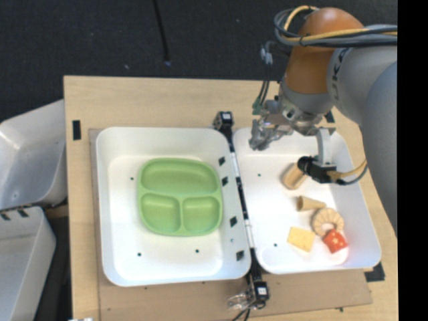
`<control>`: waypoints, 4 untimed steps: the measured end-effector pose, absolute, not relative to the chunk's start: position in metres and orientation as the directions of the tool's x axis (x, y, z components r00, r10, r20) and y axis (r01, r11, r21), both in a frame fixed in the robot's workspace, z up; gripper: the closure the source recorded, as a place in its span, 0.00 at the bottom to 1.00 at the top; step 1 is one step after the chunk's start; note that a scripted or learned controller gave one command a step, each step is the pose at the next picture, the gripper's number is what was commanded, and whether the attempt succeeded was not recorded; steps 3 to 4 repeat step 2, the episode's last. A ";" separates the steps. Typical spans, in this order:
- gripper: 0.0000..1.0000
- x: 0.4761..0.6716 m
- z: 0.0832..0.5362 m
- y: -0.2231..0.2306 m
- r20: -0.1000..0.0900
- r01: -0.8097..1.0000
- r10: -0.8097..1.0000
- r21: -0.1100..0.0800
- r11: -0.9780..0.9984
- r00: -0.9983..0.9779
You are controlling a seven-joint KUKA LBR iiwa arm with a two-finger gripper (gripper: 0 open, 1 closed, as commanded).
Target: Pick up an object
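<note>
In the right bin we see the loose things that could be picked: a tan cork-like cylinder, a small tan wedge, a round shrimp-like piece, a yellow cheese-like block and a red piece touching the shrimp-like one. They lie clustered toward the bin's right side. The gripper hangs over the bin's upper left corner, well apart from them, with nothing seen in its grasp; how wide it stands we cannot tell. The left bin holds a green divided plate.
</note>
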State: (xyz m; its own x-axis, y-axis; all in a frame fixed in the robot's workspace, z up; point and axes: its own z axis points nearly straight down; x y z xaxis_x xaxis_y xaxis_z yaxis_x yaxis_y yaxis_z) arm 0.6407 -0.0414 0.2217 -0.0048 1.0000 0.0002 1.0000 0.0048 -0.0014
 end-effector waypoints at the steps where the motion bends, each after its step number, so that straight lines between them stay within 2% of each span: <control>1: 1.00 0.630 0.223 0.016 0.001 1.000 1.000 0.000 0.006 -0.006; 2: 1.00 0.611 0.223 0.066 0.001 1.000 1.000 -0.001 0.007 -0.007; 4: 1.00 0.611 0.223 0.066 0.001 1.000 1.000 -0.001 0.007 -0.007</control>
